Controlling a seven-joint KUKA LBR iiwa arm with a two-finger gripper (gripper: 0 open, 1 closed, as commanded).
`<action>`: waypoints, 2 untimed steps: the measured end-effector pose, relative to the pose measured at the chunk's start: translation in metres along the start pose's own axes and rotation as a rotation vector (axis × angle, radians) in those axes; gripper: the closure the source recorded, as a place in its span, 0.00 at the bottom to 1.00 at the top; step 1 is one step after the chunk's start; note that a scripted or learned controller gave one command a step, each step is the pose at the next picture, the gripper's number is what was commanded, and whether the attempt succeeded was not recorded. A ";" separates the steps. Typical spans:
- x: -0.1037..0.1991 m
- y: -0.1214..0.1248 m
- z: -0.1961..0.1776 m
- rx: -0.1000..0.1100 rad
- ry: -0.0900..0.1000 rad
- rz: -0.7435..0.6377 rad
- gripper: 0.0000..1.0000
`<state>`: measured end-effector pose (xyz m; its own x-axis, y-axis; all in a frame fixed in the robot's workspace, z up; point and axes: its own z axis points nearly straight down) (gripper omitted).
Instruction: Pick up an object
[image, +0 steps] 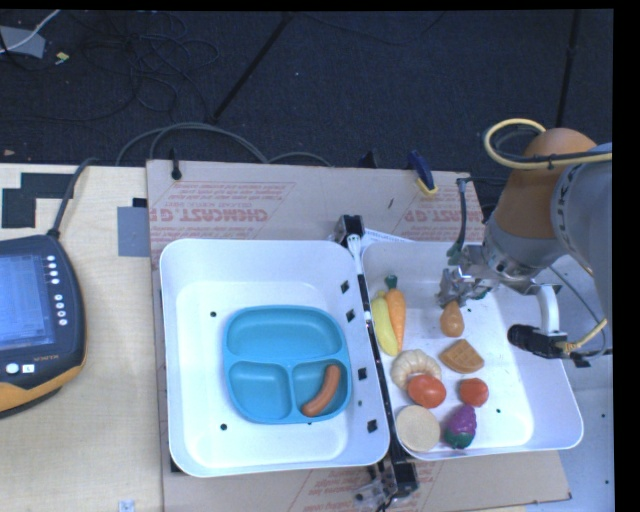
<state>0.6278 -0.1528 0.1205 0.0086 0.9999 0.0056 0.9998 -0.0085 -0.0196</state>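
A pale wooden bench (90, 420) fills the lower left of the frame, with a sheet of printed cardboard (300, 205) under both bins. A handheld control pendant (30, 315) lies at the left edge; dark floor with cables runs across the top.

At lower centre, the left bin (190, 350) holds a blue divided tray (270, 355) with a sausage (322, 391) in its lower right compartment. The right bin (545, 420) holds, from its near edge upward, a pale round disc (418, 428), a purple piece (460, 424), two tomatoes (427, 390), a croissant (412, 364), a brown wedge (462, 356), a banana (384, 322) touching a carrot (396, 312), and a small orange-brown egg shape (453, 320).

The gripper (460, 290) hangs just above that egg shape at centre right; whether it is wide or narrow cannot be told.
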 end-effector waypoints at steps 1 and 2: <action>0.059 -0.068 -0.111 -0.022 -0.004 -0.012 1.00; 0.070 -0.104 -0.234 -0.028 -0.007 -0.011 1.00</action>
<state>0.5292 -0.0838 0.3573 -0.0020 1.0000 -0.0010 1.0000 0.0020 0.0082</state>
